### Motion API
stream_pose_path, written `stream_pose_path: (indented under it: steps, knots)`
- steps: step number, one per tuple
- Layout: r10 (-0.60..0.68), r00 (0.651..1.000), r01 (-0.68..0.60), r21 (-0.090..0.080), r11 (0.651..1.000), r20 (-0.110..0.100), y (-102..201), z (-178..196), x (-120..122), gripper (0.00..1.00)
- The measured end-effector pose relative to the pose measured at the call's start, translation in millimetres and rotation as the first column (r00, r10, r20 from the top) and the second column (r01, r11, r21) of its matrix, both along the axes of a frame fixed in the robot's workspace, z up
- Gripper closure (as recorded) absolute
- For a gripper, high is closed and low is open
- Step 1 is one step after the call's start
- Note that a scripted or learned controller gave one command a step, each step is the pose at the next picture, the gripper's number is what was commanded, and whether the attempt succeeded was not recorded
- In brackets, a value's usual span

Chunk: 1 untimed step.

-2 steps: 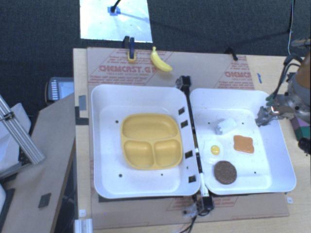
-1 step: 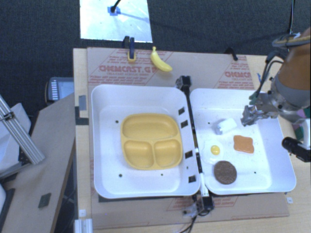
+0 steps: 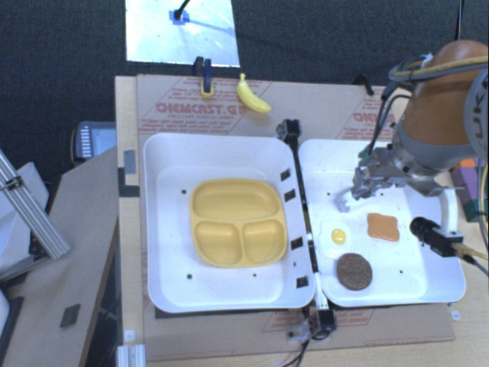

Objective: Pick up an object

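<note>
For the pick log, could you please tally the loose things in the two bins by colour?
Yellow: 2, the divided tray in the left bin and a small round piece in the right bin.
Orange: 1, a square piece.
Brown: 1, a round disc.
Total: 4

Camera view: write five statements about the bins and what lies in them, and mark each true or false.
1. The yellow divided tray lies in the left bin. True.
2. The brown round disc lies in the left bin. False: it lies in the right bin, near its front edge.
3. The banana lies outside both bins, on the board behind them. True.
4. The orange square piece sits inside the yellow divided tray. False: it lies on the right bin's floor.
5. The pincer hangs over the left bin. False: it is over the right bin, beyond the small yellow piece.
</note>
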<state>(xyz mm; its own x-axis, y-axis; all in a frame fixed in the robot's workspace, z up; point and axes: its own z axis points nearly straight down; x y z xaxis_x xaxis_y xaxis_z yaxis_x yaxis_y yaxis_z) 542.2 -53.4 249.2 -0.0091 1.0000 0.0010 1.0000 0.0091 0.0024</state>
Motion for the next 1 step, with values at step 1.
stream_pose_path:
  steps: [1]
  knots:
    - [0.0,1.0,0.0,0.001,1.0,-0.001,45.2,1.3,-11.0,1.0]
